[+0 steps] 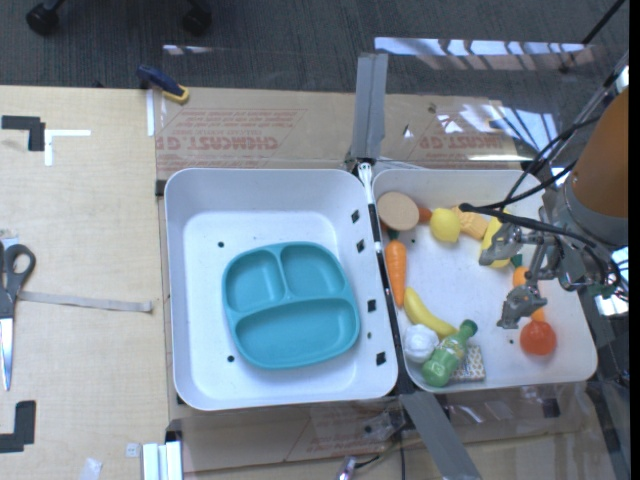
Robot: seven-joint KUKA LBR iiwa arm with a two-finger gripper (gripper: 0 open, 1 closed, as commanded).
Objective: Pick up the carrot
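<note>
The carrot (397, 271) lies in the right bin (570, 368), tight against its left wall, pointing down the view with its thick end toward the tan round piece (398, 211) above it. It is orange, tapered, smooth-looking and small, so likely light and apt to roll.

Just below its tip curves a banana (428, 314), touching or nearly so. The tool (518, 286) hangs well apart from the carrot, over the bin's right half near an orange tomato-like fruit (538, 338); its two fingers stand apart with nothing between them.

To grasp well, I judge the tool should travel left across the bin and close across the carrot's narrow width at mid-body, with one finger slipping between carrot and wall. That gap looks slim, so a slight offset toward the thick end may help.
</note>
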